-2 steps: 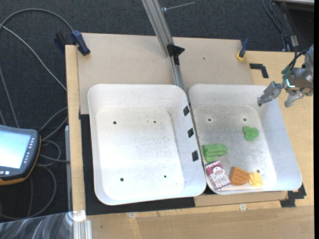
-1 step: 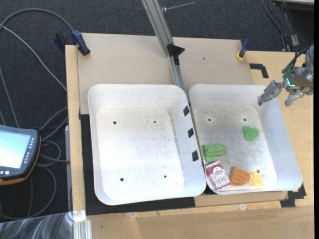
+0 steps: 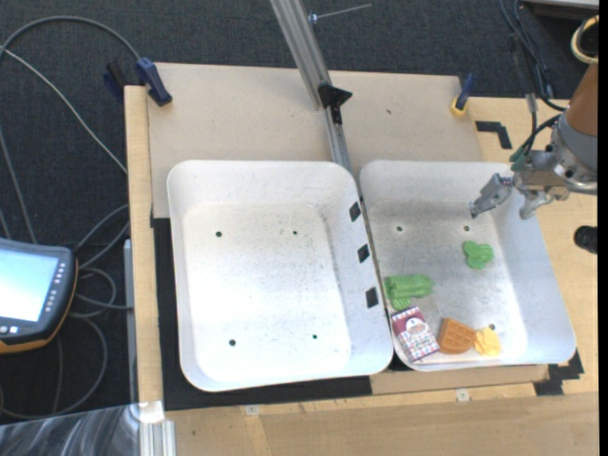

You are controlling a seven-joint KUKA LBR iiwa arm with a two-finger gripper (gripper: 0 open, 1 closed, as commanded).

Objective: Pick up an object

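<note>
From my seat the bench reads as a pale, matte board, carrying two shallow white bins with rounded corners and scuffed, speckled floors. The left bin has nothing for me; the right bin holds everything worth taking. The arm comes in from the right, and its claw hangs over the upper part of the right bin with its two fingers spread apart and nothing between them. Largest of the pickings is a long green piece lying near the bin's left wall — it looks like moulded toy plastic, light and stiff, and I judge it best taken across its narrow width. Just below it sits a small maroon-and-white packet, flat, probably slick, hard to get fingers under. Beside that, an orange waffle-patterned piece touches a small yellow piece; crowded, so a poor first choice. The small green lump stands alone, nearest the claw — light, rounded, likely to roll, so I would close squarely across its middle.
</note>
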